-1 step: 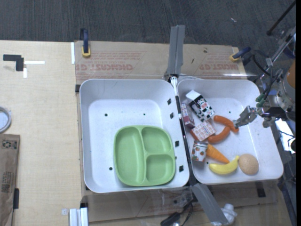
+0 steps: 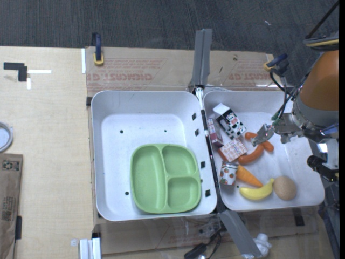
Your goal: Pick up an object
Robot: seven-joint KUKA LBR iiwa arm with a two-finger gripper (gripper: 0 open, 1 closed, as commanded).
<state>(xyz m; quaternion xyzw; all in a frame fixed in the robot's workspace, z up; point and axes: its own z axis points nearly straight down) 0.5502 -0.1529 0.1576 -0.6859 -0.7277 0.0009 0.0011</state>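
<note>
Orange sausage (image 2: 252,154) sits under the gripper (image 2: 264,135), whose grasp I cannot tell; it should descend squarely.

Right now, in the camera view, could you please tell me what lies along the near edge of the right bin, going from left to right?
Small jar → carrot → banana → egg.

I am seeing a pale green plate (image 2: 164,178) in a white bin (image 2: 108,144), a yellow banana (image 2: 256,191), an orange carrot (image 2: 249,176), a black-and-white spotted carton (image 2: 230,122), and a tan egg (image 2: 285,188).
</note>
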